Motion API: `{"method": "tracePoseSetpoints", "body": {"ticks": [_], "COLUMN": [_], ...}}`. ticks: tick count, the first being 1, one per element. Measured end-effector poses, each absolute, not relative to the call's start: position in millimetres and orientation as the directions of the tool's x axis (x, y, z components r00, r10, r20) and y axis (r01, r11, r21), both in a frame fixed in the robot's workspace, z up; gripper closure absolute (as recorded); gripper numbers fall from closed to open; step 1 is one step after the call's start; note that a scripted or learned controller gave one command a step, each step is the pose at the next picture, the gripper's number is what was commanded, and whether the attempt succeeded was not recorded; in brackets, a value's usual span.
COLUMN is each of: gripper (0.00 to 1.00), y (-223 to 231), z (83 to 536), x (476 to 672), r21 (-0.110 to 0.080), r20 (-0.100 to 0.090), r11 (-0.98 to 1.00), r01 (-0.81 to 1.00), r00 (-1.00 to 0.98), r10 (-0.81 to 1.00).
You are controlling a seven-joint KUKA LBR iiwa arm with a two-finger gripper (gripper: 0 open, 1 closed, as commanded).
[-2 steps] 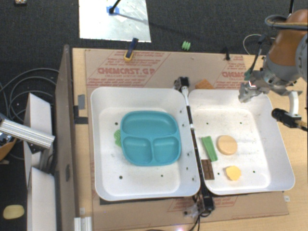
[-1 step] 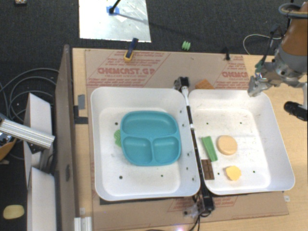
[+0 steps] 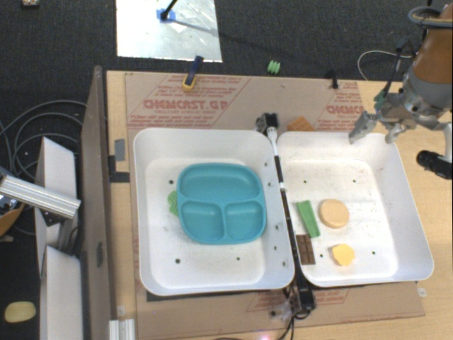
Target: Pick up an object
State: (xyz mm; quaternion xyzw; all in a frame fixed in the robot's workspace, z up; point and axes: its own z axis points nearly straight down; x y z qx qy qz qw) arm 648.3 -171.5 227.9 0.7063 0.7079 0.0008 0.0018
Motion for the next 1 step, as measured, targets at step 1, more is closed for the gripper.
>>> {"method": "tracePoseSetpoints", "body": {"ticks": [1], "gripper": [0.0], "y": [-128.8], "z": [124.1], "x": [557.0], "r21": [-0.014], "r20": [0.005], "r11": [0.001], "r01": [1.0], "r00": [-0.001], "r10": [1.0]}}
